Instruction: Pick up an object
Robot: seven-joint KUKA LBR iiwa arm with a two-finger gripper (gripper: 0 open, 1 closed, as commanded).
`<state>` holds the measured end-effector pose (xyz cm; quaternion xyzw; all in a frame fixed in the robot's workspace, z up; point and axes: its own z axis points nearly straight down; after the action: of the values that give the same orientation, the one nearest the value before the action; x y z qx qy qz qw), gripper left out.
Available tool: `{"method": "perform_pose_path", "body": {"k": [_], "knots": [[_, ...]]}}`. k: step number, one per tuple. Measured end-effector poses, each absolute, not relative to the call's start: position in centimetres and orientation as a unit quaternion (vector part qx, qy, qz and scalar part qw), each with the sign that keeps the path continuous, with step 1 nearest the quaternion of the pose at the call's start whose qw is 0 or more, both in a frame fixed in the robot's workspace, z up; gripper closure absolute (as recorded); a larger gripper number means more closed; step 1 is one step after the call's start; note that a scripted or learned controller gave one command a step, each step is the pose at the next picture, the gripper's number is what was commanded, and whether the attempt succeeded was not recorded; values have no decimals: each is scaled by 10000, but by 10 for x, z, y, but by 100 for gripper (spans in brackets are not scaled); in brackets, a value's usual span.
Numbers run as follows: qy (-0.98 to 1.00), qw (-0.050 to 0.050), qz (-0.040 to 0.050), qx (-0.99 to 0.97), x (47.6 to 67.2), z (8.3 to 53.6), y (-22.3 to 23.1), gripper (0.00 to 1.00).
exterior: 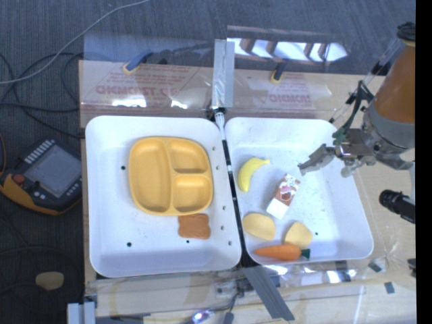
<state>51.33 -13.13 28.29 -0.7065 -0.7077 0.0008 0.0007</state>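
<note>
Five items are lying left of and below the gripper (312, 164); I cannot tell its state. The carton (284, 196), nearest, is sitting tilted, so a descending grasp risks knocking it aside.

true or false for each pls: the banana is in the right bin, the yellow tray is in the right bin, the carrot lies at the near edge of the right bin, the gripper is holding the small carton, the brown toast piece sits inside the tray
1. The banana is in the right bin. True.
2. The yellow tray is in the right bin. False: it lies in the left bin.
3. The carrot lies at the near edge of the right bin. True.
4. The gripper is holding the small carton. False: the carton lies on the bin floor, apart from the gripper.
5. The brown toast piece sits inside the tray. False: it lies on the bin floor just below the tray.
</note>
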Motion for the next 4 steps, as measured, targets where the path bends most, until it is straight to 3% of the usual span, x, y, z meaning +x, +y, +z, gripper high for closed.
{"method": "perform_pose_path", "body": {"k": [1,2,3,4], "knots": [[-7105,15,10,-7037,535,159,-106,0],[-8195,3,0,-5731,549,196,-115,0],[-7479,7,0,-6638,539,101,-132,0],[-7476,17,2,-6642,538,109,-132,100]]}}
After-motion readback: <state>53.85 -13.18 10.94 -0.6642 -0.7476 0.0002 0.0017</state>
